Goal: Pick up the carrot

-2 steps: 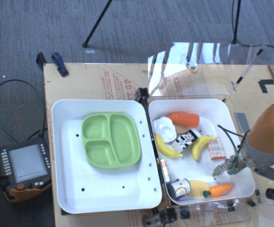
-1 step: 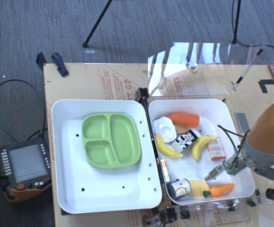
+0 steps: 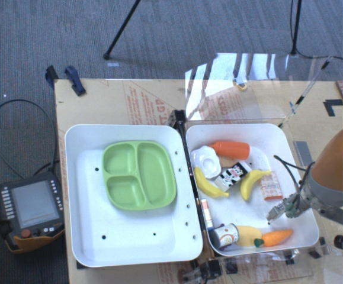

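Resting on grey carpet, the bench [image 3: 124,102] bears two bins; jaws [image 3: 282,209] state unclear above the carrot [image 3: 273,238].

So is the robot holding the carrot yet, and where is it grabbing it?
No, nothing is held. The gripper hangs above the carrot, which lies loose at the right bin's front edge.

Arm [image 3: 337,176] cut off by the right edge above and right of the gripper [image 3: 281,210], whose fingers are too small and blurred to read, while a can [image 3: 224,236] down-left of it has its label too small to tell.
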Controlling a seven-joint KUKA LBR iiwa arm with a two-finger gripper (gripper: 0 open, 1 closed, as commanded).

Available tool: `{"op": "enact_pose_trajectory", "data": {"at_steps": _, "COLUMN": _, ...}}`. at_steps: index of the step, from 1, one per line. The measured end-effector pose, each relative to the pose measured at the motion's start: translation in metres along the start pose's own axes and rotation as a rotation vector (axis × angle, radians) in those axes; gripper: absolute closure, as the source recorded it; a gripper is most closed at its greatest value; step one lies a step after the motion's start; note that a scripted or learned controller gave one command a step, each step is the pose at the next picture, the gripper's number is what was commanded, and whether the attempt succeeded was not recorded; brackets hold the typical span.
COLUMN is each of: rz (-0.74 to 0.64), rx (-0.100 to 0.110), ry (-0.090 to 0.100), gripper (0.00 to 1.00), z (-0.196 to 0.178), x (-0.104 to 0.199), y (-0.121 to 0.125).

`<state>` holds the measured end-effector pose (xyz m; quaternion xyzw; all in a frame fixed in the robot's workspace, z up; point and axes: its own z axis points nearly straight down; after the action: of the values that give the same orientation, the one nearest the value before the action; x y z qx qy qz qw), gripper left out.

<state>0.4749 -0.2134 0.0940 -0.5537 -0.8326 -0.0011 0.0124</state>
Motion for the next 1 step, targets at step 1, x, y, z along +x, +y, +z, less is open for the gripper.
{"op": "enact_pose_trajectory", "data": {"at_steps": 1, "rz": 0.001, "rx": 0.000, "ry": 0.000, "gripper": 0.00, "z": 0.0002, "x": 0.0001, "y": -0.0001}}
